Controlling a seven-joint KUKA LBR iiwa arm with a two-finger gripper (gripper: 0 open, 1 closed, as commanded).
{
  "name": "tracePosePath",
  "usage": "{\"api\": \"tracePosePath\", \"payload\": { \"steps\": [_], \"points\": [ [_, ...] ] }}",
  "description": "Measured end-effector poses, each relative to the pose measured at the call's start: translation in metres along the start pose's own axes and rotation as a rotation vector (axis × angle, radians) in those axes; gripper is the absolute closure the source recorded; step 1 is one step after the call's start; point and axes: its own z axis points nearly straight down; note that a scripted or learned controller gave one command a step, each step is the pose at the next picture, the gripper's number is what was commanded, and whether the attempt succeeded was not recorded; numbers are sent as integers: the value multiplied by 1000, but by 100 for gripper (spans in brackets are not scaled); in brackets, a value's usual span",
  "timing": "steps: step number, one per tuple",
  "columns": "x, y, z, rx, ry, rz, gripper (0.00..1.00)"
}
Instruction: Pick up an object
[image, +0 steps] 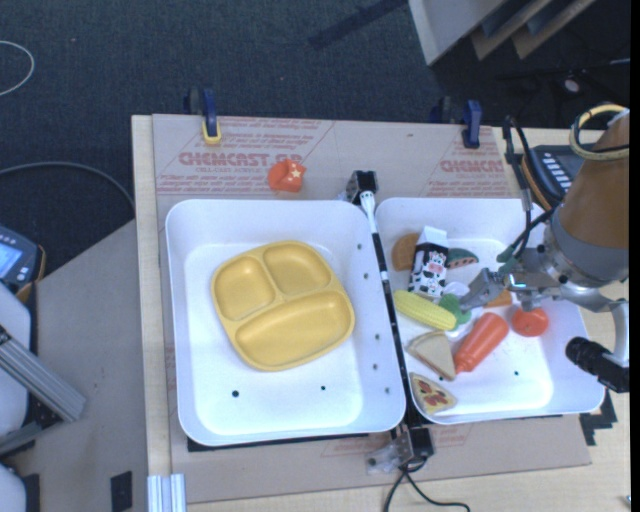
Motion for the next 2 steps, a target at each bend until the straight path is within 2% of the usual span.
{"api": "tracePosePath", "payload": {
  "steps": [1, 2],
  "points": [
    [7, -21, -81, -10, -2, -2, 0],
    [-46, -22, 27, 7, 1, 6, 0]
  ]
}}
